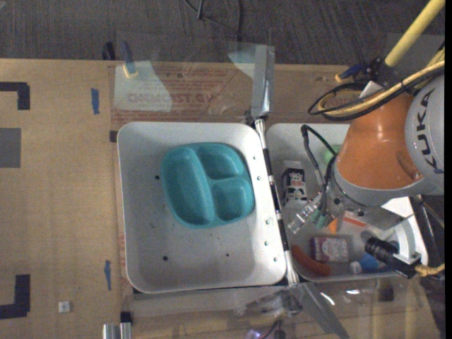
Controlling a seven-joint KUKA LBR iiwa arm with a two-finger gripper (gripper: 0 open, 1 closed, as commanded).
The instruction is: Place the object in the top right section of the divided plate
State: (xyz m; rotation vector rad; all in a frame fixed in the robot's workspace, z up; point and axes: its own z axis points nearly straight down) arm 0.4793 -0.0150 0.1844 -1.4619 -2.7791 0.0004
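Note:
A teal divided plate [206, 184] lies in the upper middle of the left bin [141, 246], with one long section on its left and two smaller ones on its right. Nothing rests in any of its sections. My gripper [306, 216] hangs low over the right bin [277, 141], well right of the plate and beyond the wall between the bins. Just above it stands a small black-and-white carton [294, 180]. A maroon packet [330, 248] lies just below it. The arm's orange band hides much of this bin.
In the right bin I also see a red-orange piece [311, 259] near the front wall, a blue piece [364, 264], an orange stick [351, 223] and a green bit [329, 158]. A metal divider rim [272, 210] separates the bins.

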